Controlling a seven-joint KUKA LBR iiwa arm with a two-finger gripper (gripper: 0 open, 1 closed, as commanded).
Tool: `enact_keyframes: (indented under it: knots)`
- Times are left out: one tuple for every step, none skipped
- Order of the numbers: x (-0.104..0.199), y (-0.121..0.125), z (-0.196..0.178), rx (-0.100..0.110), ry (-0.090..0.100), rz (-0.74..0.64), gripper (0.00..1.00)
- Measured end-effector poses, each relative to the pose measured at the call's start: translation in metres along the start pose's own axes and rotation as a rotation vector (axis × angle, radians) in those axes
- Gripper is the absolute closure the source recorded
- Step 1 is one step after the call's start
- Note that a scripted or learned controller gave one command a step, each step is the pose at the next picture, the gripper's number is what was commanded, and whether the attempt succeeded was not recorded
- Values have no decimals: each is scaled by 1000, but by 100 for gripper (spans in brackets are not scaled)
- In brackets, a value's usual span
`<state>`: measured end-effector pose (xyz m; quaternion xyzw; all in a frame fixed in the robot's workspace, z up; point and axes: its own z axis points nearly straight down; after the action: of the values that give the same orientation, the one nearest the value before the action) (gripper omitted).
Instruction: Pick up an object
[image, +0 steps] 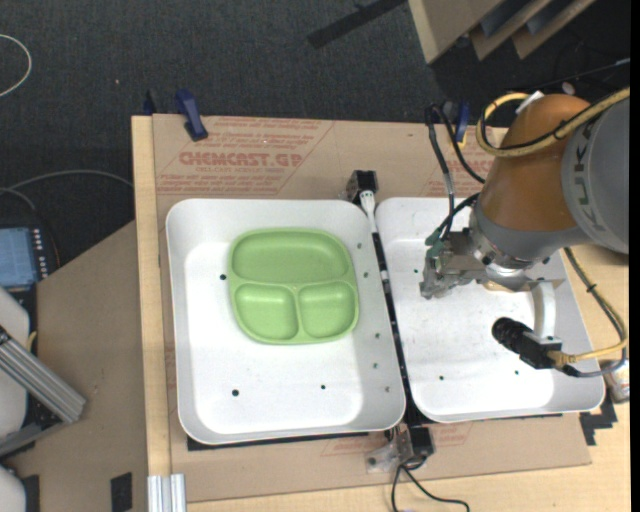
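Green divided plate (295, 285) lies in the left bin (200, 380); board (240, 150) reads "CHEMCAST"; pincer (437, 275) state unclear.

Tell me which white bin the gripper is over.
The right bin; the gripper hangs above its floor, while the left bin holds a green divided plate.

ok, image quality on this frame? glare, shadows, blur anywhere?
Camera view: even overhead light, with mild washout on the left bin floor; soft shadow under the green plate along its lower edge; the arm shades part of the right bin; the claw looks slightly soft, its detail hard to read; the rest is sharp.
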<state>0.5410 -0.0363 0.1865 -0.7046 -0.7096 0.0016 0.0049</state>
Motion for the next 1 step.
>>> enact_keyframes:
  knots:
    - [15,-41,-202,-30,-4,3,100]
